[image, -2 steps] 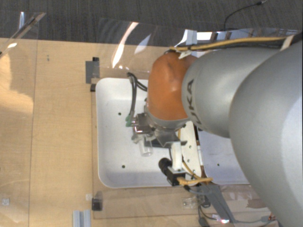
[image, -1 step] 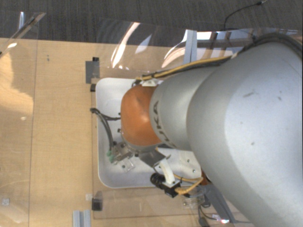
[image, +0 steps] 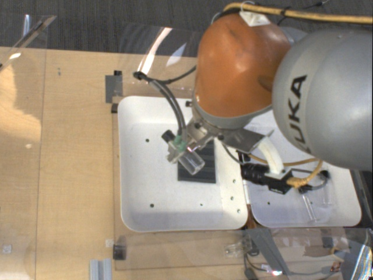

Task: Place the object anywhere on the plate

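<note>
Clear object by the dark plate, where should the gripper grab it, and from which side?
Probably across its short width, near the middle, coming straight down from above. The clear object looks small and blocky and sits slanted over the left part of the flat plate, so a side approach would likely hit the plate. The gripper hangs just above it. The object's outline is faint.

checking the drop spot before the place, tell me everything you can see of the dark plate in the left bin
The plate is a flat, dark, roughly rectangular slab, matte black or charcoal by its look. It lies flat on the floor of the left white bin, right of the bin's middle, near its right wall. The hand and a clear, glassy-looking object cover its upper left part, so only the right and lower edges show plainly. I cannot tell whether the object touches it.
</note>
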